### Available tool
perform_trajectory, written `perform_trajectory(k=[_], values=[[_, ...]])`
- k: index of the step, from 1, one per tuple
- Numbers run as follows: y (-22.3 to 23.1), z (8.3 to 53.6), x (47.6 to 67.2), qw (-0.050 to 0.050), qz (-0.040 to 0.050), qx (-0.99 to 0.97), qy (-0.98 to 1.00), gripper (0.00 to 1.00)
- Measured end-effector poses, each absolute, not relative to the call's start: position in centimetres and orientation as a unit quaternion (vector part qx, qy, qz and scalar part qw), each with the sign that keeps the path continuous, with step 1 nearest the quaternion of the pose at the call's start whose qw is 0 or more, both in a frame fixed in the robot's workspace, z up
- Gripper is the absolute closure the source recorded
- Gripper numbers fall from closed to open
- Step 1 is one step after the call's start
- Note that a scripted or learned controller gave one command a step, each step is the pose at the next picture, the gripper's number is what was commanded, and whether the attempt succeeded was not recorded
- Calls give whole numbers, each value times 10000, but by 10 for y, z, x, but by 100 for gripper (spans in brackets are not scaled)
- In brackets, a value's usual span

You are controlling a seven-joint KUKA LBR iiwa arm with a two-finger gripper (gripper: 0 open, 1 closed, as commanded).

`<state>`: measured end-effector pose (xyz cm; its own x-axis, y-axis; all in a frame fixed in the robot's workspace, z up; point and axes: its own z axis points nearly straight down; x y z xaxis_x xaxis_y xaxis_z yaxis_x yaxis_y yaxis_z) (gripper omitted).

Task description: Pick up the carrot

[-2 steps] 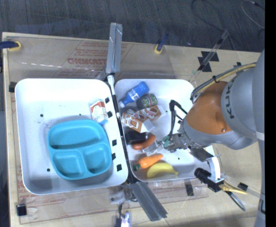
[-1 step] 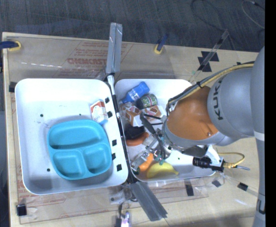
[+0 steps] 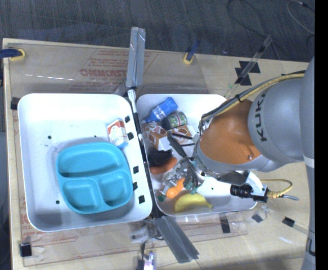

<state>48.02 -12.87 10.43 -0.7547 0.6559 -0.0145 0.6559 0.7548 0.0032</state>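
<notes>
The carrot (image 3: pixel 175 191), small and orange with a green end, lies near the front of the right bin (image 3: pixel 209 101), beside a yellow banana (image 3: pixel 193 202). My gripper (image 3: pixel 185 176) hangs low over the clutter, just above and behind the carrot. The grey arm with its orange band (image 3: pixel 225 139) covers the right half of that bin. I cannot make out whether anything is held.
The right bin also holds a blue bottle (image 3: pixel 161 109), a can (image 3: pixel 178 120), snack packets (image 3: pixel 155 134) and a dark orange item (image 3: pixel 161 159). In the left bin (image 3: pixel 34 128) sit a blue divided tray (image 3: pixel 93 176) and a small carton (image 3: pixel 116 132).
</notes>
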Motion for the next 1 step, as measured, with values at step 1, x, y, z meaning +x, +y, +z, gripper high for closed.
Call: perform_trajectory(k=[1], values=[[-129, 104, 480, 71, -11, 3501, 9367, 0]])
